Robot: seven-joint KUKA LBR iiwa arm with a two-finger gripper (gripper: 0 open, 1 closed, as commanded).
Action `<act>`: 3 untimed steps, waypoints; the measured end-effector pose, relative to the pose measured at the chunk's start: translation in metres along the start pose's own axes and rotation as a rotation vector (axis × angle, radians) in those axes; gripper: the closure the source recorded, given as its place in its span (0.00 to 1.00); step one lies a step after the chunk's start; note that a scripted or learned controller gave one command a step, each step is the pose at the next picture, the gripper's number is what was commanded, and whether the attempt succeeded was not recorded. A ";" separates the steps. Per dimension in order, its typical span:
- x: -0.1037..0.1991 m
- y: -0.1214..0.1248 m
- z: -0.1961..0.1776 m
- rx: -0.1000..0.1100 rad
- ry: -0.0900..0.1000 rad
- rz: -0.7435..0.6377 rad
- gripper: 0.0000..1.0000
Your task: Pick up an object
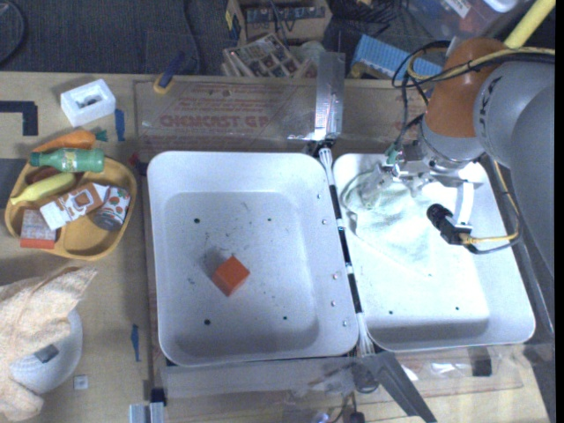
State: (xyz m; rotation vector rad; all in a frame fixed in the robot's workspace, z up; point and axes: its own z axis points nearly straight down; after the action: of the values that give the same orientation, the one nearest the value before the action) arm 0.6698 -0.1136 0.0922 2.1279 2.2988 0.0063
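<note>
Lowest in the frame, the left bin (176,324) held the one pickable thing — an orange block (232,275), lying loose at centre-left. At upper right the gripper (394,171) hung over the right bin (493,315), well apart from the block, with nothing visibly in it; how wide its jaws stood I could not tell.

Faint reddish block lettering ran across the clear plastic sheet (231,117) lying behind the left bin (176,183), but the letters were too washed out to make out. The small packets in the yellow bowl (106,241) carried printed labels too small and blurred to read.
</note>
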 end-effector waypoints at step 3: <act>0.005 -0.054 0.000 -0.004 0.001 -0.367 0.00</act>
State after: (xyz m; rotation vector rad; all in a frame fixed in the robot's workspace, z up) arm 0.6156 -0.1132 0.0919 1.6710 2.6464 0.0102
